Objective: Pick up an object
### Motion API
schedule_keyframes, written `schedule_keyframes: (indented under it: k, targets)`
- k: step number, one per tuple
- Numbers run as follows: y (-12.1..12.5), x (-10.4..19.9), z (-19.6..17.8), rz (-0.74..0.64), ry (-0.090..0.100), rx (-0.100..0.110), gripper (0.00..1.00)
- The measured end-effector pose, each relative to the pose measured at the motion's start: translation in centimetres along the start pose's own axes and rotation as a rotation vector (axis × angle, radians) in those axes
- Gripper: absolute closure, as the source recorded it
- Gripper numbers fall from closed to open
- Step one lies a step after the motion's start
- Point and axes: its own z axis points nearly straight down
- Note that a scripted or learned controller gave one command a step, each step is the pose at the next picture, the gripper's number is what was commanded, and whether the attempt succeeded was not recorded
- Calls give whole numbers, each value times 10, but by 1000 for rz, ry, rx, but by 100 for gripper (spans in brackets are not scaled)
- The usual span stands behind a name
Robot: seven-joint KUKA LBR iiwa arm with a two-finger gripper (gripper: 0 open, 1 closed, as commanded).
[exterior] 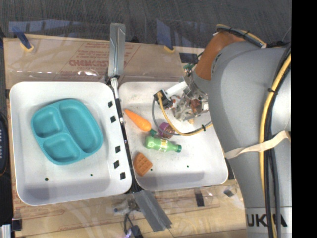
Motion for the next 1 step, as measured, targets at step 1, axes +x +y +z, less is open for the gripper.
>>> schedule_keyframes:
  k: [1]
  targets:
    - [0,0,-9,-4,-2,3,100]
